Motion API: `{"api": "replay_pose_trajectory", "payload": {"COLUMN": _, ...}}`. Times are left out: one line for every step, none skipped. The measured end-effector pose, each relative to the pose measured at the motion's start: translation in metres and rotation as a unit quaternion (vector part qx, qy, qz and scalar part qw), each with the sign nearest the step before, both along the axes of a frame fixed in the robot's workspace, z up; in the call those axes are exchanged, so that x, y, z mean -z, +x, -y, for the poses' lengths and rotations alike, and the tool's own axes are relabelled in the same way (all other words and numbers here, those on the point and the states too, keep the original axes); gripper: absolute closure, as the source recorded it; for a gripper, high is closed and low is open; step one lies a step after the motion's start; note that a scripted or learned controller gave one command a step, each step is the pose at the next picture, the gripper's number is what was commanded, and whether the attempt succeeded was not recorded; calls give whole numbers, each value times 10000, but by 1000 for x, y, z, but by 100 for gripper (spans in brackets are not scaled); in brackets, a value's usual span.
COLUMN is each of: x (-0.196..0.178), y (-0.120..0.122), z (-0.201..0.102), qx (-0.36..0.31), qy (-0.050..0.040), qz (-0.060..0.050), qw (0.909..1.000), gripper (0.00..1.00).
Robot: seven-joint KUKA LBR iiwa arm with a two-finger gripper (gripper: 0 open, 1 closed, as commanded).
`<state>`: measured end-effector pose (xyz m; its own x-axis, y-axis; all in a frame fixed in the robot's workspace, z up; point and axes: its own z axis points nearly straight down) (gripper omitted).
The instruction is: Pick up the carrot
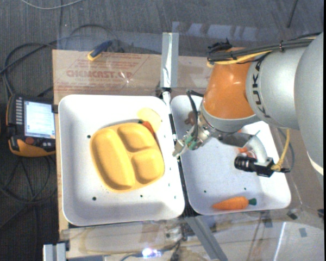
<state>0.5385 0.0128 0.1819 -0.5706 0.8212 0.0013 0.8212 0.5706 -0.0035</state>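
The carrot, orange with a small green tip, lies on its side near the front edge of the right bin. My gripper hangs below the orange wrist band, over the right bin's left side and close to the wall between the two bins. It is well behind and to the left of the carrot, apart from it. The wrist hides much of the gripper from above.
A yellow divided tray fills the middle of the left bin. A small red-orange piece and a pale yellow item sit behind it. A black fitting on the arm hangs above the right bin, behind the carrot.
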Motion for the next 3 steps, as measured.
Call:
{"api": "replay_pose_trajectory", "payload": {"x": 0, "y": -26, "z": -89, "qx": 3120, "qy": -24, "qz": -1, "qw": 9501, "gripper": 100}}
{"api": "replay_pose_trajectory", "payload": {"x": -19, "y": -54, "z": -43, "qx": 2467, "qy": -27, "qz": -1, "qw": 9691, "gripper": 100}}
{"api": "replay_pose_trajectory", "payload": {"x": 0, "y": -55, "z": 73, "qx": 4534, "qy": -35, "qz": -2, "qw": 8913, "gripper": 100}}
